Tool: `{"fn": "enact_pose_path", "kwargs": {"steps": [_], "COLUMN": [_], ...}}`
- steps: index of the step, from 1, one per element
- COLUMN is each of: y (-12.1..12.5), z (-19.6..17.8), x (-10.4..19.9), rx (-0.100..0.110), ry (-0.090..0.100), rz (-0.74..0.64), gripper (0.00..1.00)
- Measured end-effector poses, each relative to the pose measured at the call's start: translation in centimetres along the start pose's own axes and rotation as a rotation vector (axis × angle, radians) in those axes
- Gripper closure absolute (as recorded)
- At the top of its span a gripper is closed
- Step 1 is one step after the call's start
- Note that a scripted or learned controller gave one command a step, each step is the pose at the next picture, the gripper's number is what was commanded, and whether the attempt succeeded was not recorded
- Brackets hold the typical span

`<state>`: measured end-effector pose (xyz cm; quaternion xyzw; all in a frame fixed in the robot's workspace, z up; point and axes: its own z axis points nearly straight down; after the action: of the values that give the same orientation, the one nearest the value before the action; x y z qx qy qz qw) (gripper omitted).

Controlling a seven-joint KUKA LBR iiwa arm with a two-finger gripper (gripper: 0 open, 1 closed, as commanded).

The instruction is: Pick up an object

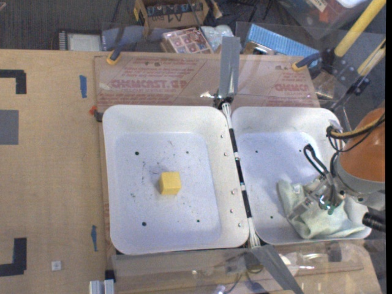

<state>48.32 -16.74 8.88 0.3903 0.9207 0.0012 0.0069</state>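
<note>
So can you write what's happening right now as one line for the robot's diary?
gripper: down on the pale cloth, right bin | grasp: unclear | yellow block: lying in left bin

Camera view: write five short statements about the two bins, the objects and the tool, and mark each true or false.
1. A yellow block lies in the left bin. True.
2. A pale crumpled cloth lies in the right bin. True.
3. The tool is over the left bin. False: it is over the right bin, at the cloth.
4. The yellow block rests on the cloth. False: they are in separate bins.
5. The block touches the left bin's wall. False: it sits near the middle of the floor.
</note>
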Motion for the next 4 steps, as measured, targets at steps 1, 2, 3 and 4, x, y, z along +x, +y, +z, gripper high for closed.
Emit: {"fn": "enact_pose_path", "kwargs": {"steps": [1,2,3,4], "y": [0.1,0.8,-0.3,-2.6], "z": [-1.1,-7.2,-7.0,-4.3], "x": [-0.1,1.2,-0.6,-2.2], "rx": [-0.003,0.006,0.006,0.007], "ry": [-0.005,0.007,0.006,0.01], "rz": [0.001,0.136,0.19,0.147], "gripper": [1.0,1.0,1.0,1.0]}}
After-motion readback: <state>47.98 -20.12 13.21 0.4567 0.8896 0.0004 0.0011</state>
